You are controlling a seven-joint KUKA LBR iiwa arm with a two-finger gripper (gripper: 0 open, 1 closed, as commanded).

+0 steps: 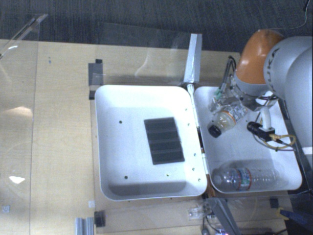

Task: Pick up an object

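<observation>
A small clear bottle (226,119) with a black cap lies tilted in the right bin (244,151), its cap end pointing down and to the left. Its upper end runs up under the hand (229,101), which sits right over it, but the hand is a tangle of dark and shiny parts from here, so I cannot tell whether it is gripping the bottle or how it is set. The bottle's clear body also blurs into the white floor, and its outline is hard to follow.

Nearer the front wall of the same bin lies a larger clear plastic bottle (244,176) on its side, with a red and blue label band; it stands well apart from the small one. A black cable end (259,130) hangs beside the arm (279,58), whose orange band and grey body are cut off at the right.

The left bin (112,131) holds 1 dark ribbed rectangular block (164,140), lying flat near the middle. Both bins rest on the pale wooden counter (54,146), just beside each other.
</observation>
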